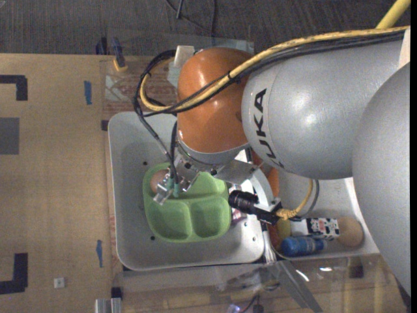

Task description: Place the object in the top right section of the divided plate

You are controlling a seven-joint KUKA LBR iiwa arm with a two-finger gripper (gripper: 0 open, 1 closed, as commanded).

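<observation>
My KUKA arm (313, 109) takes up the right and middle of the view, its orange band (208, 96) sitting over the far end of the left white bin (124, 149). That bin holds the green divided plate (195, 217), which shows 2 near sections plus a wider far one. The right bin (339, 191) is mostly under the arm; along its near edge I see a blue bottle (303, 246), a small white carton with dark spots (322, 227) and a tan rounded item (352, 232).

The gripper (168, 191) is down at the plate's far-left part, tips low over it. Cannot tell how the jaws stand; the wrist blocks them. Just beside the tips, a pale pinkish rounded object (156, 182) sits in the plate's far-left section, touching or nearly touching the gripper. I judge that's the task object, but can't confirm grasped or let go.

Progress: object looks to be at or in a plate section, so the carry seems mostly done. Left: confirm release, confirm the section is correct, retract.
</observation>
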